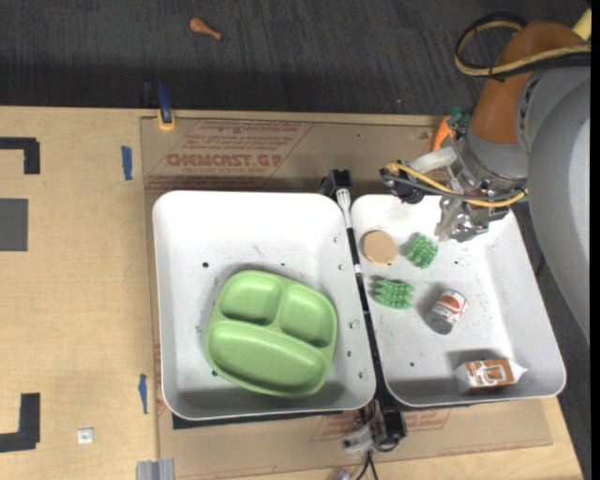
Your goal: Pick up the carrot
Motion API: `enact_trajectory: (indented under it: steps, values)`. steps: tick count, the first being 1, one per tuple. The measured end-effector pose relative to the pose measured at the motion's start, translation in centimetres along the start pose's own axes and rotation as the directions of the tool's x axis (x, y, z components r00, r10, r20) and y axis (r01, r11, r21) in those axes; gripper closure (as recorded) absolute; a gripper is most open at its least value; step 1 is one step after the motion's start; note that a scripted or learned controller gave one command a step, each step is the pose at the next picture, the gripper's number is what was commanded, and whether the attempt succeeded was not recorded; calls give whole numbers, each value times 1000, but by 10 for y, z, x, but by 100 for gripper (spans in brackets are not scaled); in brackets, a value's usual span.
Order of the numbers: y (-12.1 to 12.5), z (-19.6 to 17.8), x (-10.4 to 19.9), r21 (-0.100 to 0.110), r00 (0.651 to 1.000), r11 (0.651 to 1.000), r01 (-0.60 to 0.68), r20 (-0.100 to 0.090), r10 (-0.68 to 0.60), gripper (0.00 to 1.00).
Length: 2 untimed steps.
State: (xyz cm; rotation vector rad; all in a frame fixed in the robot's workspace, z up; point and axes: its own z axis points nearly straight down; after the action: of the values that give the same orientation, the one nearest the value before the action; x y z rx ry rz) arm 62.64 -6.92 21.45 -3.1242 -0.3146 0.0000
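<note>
A small orange, carrot-shaped thing (204,28) lies on the dark floor beyond the bench's far edge, well left of the arm. My gripper (457,225) hangs over the back part of the right bin (525,281), just right of a green knobbly piece (421,250). Nothing orange is visible at the gripper. The wrist and its cables cover the gripper's tip.
The right bin also holds a tan round disc (379,247), a second green piece (392,293), a small can (446,310) and an orange-and-white box (487,372). A green divided plate (272,331) lies in the left bin (187,234). The arm's bulk covers the right side.
</note>
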Motion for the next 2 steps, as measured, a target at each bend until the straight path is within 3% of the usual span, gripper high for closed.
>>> enact_trajectory:
  steps: [1,2]
  values:
    - [1,-10,0,0,1000,1000,-3,-1,3,100]
    - [132,53,-28,2,978,978,209,4,-209,100]
